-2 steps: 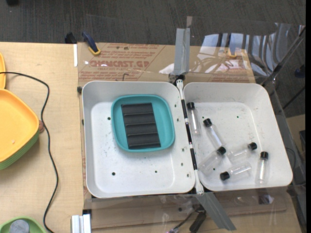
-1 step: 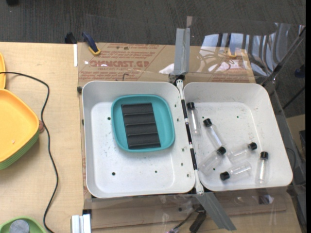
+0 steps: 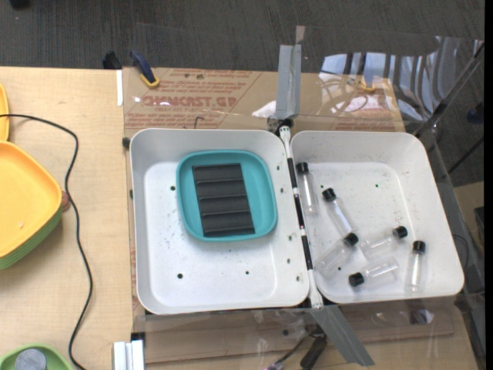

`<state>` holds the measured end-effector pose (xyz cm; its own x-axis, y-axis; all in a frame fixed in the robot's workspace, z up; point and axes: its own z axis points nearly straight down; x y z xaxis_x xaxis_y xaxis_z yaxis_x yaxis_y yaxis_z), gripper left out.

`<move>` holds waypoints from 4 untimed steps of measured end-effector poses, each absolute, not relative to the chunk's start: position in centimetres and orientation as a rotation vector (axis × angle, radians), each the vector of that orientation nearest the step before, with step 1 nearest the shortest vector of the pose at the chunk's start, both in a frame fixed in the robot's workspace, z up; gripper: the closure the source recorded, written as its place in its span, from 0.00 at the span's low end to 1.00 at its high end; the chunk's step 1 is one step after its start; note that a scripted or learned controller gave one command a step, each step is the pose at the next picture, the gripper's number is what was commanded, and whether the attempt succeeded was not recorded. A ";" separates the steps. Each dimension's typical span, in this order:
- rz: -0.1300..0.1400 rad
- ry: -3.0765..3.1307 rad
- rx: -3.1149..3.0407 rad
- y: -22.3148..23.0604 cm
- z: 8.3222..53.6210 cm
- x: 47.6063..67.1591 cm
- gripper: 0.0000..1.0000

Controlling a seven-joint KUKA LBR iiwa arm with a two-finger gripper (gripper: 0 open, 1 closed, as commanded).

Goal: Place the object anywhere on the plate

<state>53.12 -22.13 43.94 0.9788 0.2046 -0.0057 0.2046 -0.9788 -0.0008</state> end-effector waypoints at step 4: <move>0.008 -0.329 -3.124 -22.1 43.9 64.9 0.00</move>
<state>64.95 -22.14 43.93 0.9781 0.2081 -0.0052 0.2081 -0.9781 -0.0011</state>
